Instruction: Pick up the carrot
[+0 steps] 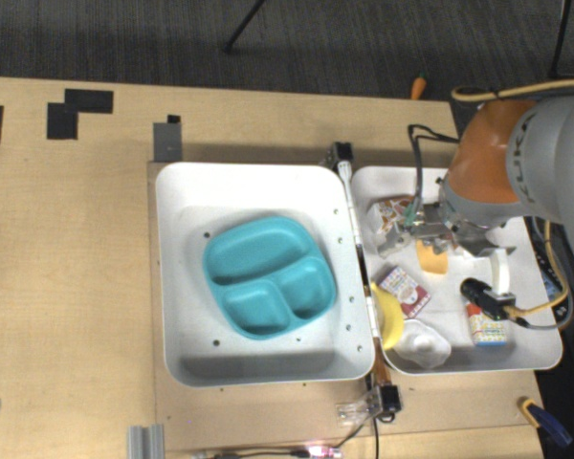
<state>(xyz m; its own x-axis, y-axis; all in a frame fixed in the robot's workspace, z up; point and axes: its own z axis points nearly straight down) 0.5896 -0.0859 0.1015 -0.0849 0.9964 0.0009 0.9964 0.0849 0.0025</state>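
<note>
Carrot [432,258], which we take the orange piece to be, lies just beneath the pincer [429,235]; we cannot tell whether the pincer is wide or narrow. With a wrapper [390,216] close to its left, we risk catching that instead or nudging the carrot aside.

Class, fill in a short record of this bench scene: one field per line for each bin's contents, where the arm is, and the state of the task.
left bin: teal divided plate
right bin: banana, small bottle, patterned packet, orange-yellow block
arm: over the right bin
end effector: low, above the block
carrot: cannot be identified for certain
task state: nothing seen lifted
</note>
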